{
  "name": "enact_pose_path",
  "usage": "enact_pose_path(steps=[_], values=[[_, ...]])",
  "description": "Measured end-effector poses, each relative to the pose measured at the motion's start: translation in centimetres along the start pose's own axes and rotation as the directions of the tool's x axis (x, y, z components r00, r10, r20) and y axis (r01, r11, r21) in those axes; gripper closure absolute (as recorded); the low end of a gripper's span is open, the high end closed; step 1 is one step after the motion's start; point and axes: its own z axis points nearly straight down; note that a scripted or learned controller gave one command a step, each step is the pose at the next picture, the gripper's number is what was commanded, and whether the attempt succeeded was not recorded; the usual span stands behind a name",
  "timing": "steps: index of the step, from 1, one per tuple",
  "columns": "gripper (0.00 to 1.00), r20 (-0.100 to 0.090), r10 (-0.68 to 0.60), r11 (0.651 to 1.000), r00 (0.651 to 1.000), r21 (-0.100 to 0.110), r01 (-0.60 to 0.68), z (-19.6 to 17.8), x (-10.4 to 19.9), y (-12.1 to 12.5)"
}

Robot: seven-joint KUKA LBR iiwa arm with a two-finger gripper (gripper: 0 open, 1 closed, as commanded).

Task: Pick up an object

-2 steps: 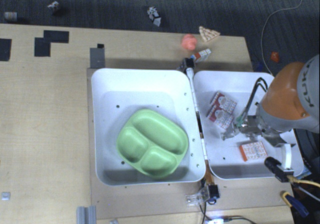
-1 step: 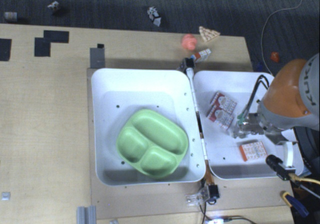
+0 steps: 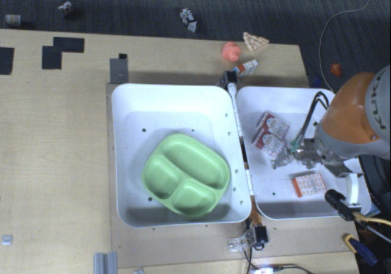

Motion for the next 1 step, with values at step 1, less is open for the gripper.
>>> enact_pose_path(steps=[1], values=[[0.00,0.002,0.004,1.000,1.000,0.008,-0.004,2.12,2.98,-2.36]])
